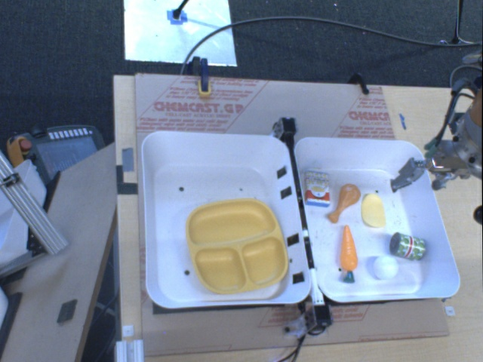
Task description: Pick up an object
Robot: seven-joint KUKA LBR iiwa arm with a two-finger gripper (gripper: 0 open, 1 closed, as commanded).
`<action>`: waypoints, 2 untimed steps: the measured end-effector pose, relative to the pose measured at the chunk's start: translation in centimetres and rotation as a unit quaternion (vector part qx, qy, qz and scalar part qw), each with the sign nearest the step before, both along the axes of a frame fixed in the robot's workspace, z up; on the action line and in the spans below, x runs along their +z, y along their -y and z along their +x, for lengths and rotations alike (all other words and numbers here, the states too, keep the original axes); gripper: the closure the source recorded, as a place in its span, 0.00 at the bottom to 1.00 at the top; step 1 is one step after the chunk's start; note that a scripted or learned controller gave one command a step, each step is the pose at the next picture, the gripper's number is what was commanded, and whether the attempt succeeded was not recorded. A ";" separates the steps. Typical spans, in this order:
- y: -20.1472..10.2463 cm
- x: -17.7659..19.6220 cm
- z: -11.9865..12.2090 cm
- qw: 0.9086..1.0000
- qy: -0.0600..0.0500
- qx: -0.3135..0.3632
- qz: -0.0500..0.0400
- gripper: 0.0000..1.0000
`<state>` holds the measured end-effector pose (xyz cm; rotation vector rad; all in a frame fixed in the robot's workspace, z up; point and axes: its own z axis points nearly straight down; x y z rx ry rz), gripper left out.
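The clearest writing is "CHEMCAST" printed in red on the brown sheet (249,100) under the bins, once above the left bin and again, partly cut off, above the right one; the smaller letters after it are hard to make out. The carton (317,188) in the right bin (441,277) carries a red and white label too small to read, and the can (408,246) at lower right lies on its side with a green label, also illegible. Around them sit a drumstick (344,201), a pale yellow piece (373,210), a carrot (347,250) and a white ball (384,267), all apart from one another. The left bin (162,202) holds a yellow tray (236,244) with three compartments. The pincer (408,175) hangs at the upper right corner of the right bin, above the rim and clear of every object; whether it is released or clenched cannot be told. The arm (464,138) is cut off by the right frame edge. At far left, a device with a red button (53,153) is partly hidden.
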<state>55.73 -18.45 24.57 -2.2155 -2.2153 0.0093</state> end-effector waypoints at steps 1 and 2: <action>-0.1 0.7 0.2 1.000 0.006 0.002 -0.001 0.00; -0.3 -5.4 -0.2 1.000 0.004 0.001 -0.001 0.00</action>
